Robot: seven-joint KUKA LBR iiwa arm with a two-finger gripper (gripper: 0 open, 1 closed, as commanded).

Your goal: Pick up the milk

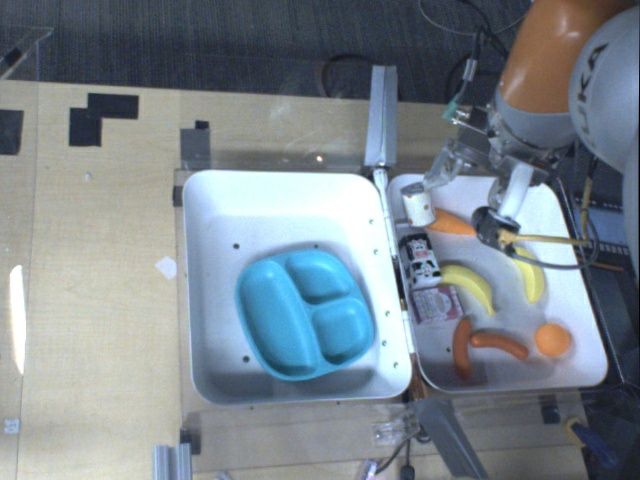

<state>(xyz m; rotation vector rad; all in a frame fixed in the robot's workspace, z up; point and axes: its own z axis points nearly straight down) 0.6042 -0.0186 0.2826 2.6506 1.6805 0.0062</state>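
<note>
The milk (422,257) looks like a small dark-and-white carton lying flat along the left wall of the right bin (590,368). My gripper (472,196) hovers over the far end of that bin, above and to the right of the carton. Its fingers are spread open, with one fingertip (441,173) just above a small white bottle (417,206) and the other near the orange carrot (455,225). Nothing is held between them. The carton lies apart from the gripper, just beyond the bottle on the near side.
The right bin also holds a pinkish packet (435,304), two bananas (472,287) (532,279), two sausages (497,344), and an orange (552,340). A blue divided plate (305,313) lies in the left bin (210,268). A metal divider (380,118) stands between the bins.
</note>
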